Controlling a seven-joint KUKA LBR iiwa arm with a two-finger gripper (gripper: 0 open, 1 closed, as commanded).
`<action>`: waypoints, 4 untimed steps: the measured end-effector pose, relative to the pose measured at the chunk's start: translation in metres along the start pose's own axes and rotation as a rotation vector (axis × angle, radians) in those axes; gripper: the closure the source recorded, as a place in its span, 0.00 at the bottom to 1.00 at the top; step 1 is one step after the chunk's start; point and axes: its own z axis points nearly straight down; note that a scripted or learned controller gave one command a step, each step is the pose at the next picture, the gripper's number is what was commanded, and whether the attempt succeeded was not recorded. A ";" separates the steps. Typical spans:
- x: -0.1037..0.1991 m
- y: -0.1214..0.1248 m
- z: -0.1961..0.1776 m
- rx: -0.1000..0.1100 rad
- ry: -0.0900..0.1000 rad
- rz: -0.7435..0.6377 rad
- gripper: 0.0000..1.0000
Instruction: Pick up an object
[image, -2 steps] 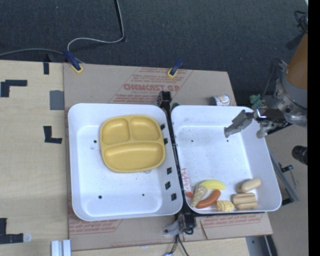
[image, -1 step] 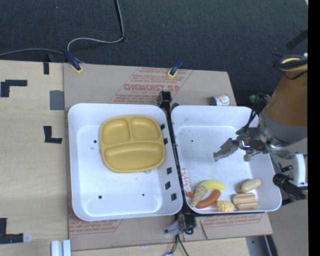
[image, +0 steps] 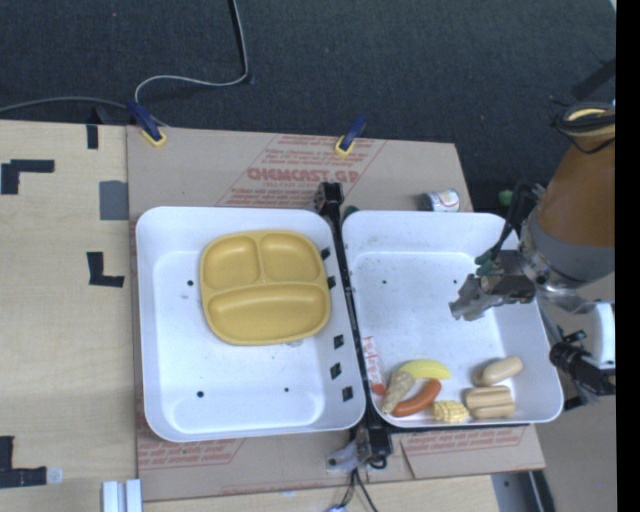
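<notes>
My gripper (image: 468, 306) hangs over the right part of the right bin (image: 420, 232), with nothing visible between its fingers. Toy foods lie along that bin's near edge: a yellow banana (image: 428, 370), a pale corn-like piece (image: 398, 383), a red-orange sausage (image: 416, 399), a small corn cob (image: 451, 410), a tan bread roll (image: 497, 371) and a tan hot-dog bun (image: 489, 401). The gripper is above and behind these items, apart from them.
The left bin (image: 165, 330) holds a yellow divided plate (image: 266, 285). A black divider (image: 340, 290) runs between the bins. Cardboard lies under both bins, held by yellow clamps (image: 150, 128) at the back. A small can-like object (image: 443, 201) sits behind the right bin.
</notes>
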 end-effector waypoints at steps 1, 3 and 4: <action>0.000 0.000 0.000 0.000 0.000 0.000 0.00; 0.012 -0.001 0.082 0.002 0.001 0.001 1.00; -0.069 -0.002 0.176 0.003 -0.001 0.004 1.00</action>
